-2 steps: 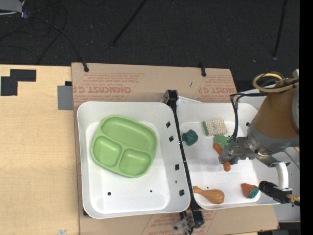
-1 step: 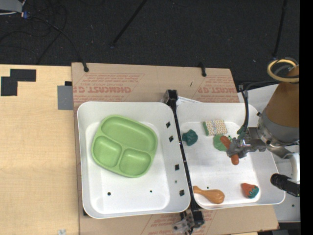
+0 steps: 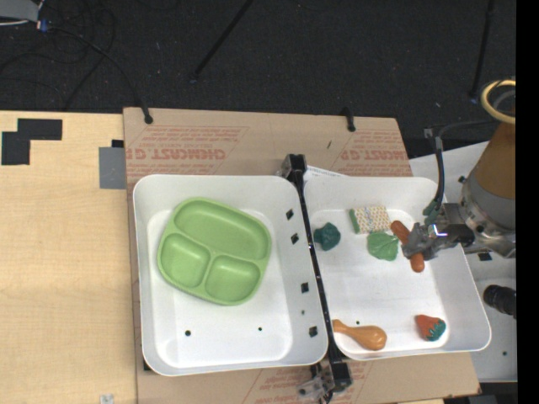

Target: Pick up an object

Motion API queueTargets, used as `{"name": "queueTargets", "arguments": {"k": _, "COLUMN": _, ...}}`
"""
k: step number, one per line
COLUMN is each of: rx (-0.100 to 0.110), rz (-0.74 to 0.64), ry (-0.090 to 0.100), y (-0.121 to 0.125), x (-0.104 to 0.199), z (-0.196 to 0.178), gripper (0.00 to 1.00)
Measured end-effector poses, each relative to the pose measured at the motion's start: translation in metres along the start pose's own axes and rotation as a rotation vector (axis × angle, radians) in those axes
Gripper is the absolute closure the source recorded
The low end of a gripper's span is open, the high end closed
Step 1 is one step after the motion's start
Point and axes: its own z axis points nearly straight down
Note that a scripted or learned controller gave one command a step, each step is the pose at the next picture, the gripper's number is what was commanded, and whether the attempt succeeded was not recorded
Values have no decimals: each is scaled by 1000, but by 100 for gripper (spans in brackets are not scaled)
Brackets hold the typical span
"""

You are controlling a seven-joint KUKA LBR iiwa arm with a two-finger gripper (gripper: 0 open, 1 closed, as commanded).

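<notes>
My gripper (image 3: 418, 244) sits over the orange carrot (image 3: 408, 244) — grip state unclear, I can't tell — it may knock the green leafy toy (image 3: 382, 246) aside

Two white bins (image 3: 168, 343) sat side by side. The left held one green divided plate (image 3: 214, 250). The right bin (image 3: 467, 331) held six small items, among them one tan drumstick (image 3: 360, 334).

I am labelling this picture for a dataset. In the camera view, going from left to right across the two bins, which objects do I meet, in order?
Green divided plate → dark teal lump → tan drumstick-shaped toy → patterned block → green leafy piece → orange-brown sausage → red and teal toy → gripper.
</notes>
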Motion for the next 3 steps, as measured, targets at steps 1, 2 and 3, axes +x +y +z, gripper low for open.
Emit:
{"name": "queueTargets", "arguments": {"k": 1, "rx": 4, "rz": -4, "ry": 2, "y": 18, "x": 60, "z": 9, "gripper": 100}}
{"name": "queueTargets", "arguments": {"k": 2, "rx": 4, "rz": -4, "ry": 2, "y": 28, "x": 113, "z": 7, "gripper": 100}}
{"name": "queueTargets", "arguments": {"k": 3, "rx": 5, "rz": -3, "ry": 1, "y": 45, "x": 163, "z": 27, "gripper": 100}}
